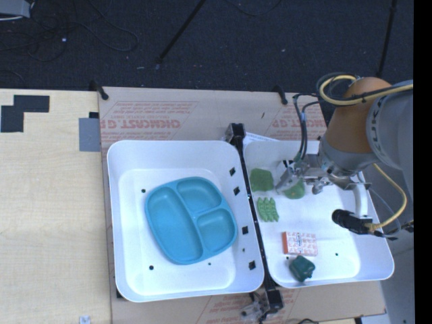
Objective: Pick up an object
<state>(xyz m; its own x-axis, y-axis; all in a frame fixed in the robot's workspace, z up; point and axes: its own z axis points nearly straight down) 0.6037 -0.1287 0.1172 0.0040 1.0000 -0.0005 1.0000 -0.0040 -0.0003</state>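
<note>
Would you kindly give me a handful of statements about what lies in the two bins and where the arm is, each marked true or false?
1. A blue divided plate lies in the left bin. True.
2. The gripper is over the left bin. False: it is over the right bin, by a small green object.
3. The red and white packet lies in the right bin. True.
4. The dark teal object sits on the blue plate. False: it lies in the right bin, next to the packet, toward the bottom of the view.
5. The ridged green piece lies near the divider between the bins. True.
</note>
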